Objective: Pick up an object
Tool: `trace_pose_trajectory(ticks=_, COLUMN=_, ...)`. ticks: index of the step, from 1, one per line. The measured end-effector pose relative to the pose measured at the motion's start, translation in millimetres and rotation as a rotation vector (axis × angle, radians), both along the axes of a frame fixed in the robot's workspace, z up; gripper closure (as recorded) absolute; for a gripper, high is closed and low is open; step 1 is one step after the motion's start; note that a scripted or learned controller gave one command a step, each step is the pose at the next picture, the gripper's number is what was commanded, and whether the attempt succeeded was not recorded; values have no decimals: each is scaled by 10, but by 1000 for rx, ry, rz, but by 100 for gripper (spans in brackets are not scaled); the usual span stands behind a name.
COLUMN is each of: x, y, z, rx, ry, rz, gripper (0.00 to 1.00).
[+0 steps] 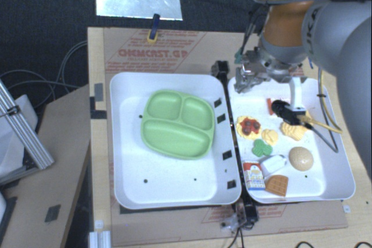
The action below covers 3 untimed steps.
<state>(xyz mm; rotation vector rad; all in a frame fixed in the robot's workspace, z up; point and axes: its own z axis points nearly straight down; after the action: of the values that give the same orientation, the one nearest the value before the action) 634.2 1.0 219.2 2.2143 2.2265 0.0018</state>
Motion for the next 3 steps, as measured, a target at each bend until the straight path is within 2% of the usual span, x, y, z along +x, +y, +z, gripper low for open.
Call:
trace_pose_trajectory(ticks=1, x=-112, y=99, z=135, rx=1, ry=1, rz=1, gripper=100)
trace_pose_trajectory(ticks=2, x=-33, y=-39, z=19, rx=0, ry=0, rz=-4, gripper=100)
trace_pose_trajectory(ticks=3, x=-69, y=126, z=-10, rx=0, ry=1, rz=-1, gripper=100)
